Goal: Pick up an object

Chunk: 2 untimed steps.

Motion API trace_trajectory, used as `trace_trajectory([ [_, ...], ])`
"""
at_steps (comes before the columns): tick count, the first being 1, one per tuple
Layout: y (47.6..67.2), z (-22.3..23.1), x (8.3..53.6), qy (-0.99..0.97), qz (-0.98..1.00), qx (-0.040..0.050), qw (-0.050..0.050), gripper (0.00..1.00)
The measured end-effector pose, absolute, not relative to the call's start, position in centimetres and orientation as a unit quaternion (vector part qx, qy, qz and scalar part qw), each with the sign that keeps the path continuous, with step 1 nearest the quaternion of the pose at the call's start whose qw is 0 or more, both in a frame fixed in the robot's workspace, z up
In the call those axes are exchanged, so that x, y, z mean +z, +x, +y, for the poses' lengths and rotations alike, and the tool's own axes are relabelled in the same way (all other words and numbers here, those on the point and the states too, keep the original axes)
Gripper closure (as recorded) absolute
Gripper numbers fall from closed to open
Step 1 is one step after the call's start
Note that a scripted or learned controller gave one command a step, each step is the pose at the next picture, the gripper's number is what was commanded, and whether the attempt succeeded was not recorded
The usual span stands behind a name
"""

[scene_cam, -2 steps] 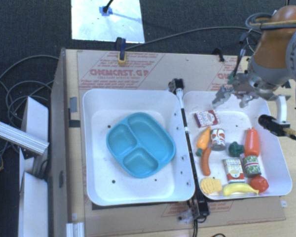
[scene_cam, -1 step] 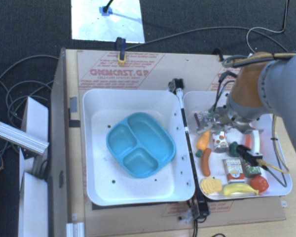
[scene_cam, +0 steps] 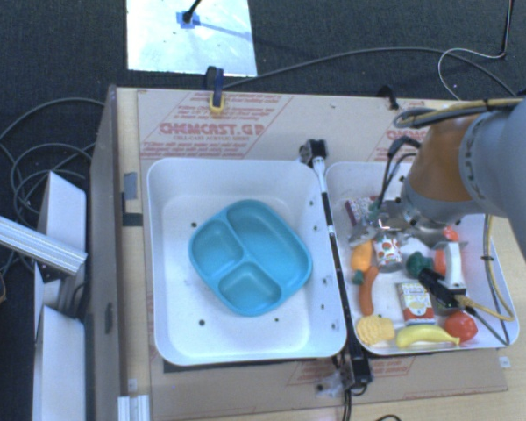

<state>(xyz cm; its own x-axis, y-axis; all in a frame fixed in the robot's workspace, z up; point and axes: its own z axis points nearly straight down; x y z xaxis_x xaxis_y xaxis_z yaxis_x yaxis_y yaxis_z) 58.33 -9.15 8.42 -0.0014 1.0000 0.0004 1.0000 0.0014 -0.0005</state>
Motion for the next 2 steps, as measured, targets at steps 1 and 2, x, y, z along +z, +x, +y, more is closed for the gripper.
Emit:
trace_trajectory([
  [1, 55.0, -9.1, 8.4, -0.707, -0.708, -0.0002, 0.000, 0.00],
  [2, 55.3, -9.1, 9.8, -0.706, -0.708, -0.0037, -0.004, 1.00],
])
